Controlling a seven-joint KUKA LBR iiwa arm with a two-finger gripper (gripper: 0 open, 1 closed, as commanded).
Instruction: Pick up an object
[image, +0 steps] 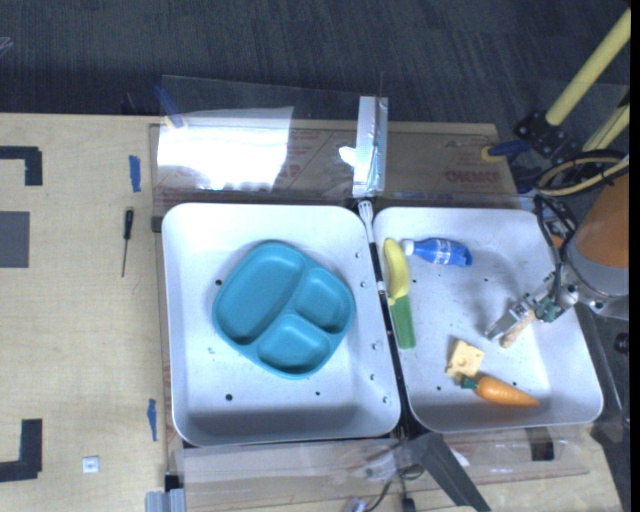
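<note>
arm's wrist cut off at frame edge | metal two-finger gripper (508, 328) above orange plastic carrot (503, 393), fingers slightly parted, holding nothing | carrot lies lengthwise, green stem end touching yellow cheese wedge (465, 359)

A screwdriver (127, 238) lies on the bench (70, 330), left of the bins.

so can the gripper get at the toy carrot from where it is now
Probably yes. The gripper is over the right bin, and the carrot lies just below it in the view, with only the cheese wedge beside it.
</note>
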